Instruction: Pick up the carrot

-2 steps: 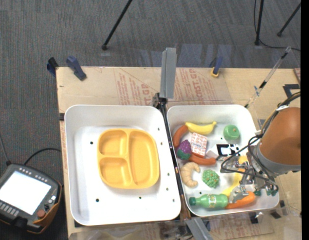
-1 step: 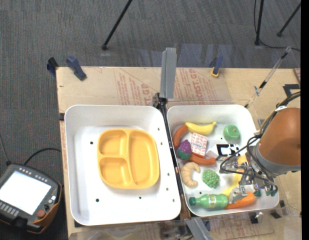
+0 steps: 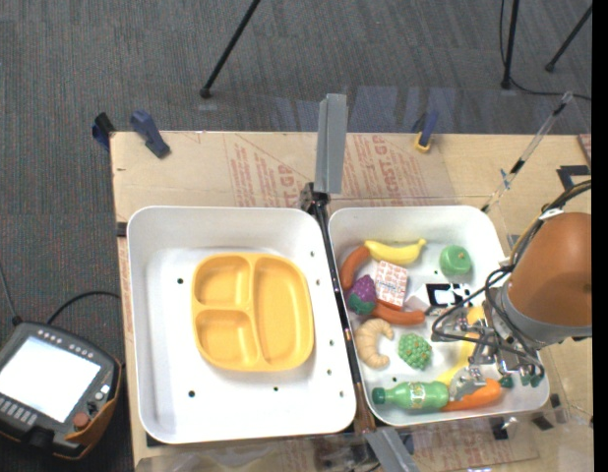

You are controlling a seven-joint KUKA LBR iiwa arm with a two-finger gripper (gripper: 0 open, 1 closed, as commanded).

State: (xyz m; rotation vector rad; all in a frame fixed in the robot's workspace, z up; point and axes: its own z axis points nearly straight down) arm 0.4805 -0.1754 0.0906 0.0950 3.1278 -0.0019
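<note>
**One fixed camera, high over both bins**

You look down from a single camera fixed above the surface (image 3: 235,170), tilted at a slant so the far edge and the dark carpet (image 3: 137,57) beyond it fill the top. Both bins sit mid-frame: left bin (image 3: 152,264) and right bin (image 3: 481,226). You stand far enough back to see each whole, while the arm (image 3: 552,275) enters from your right.
</note>
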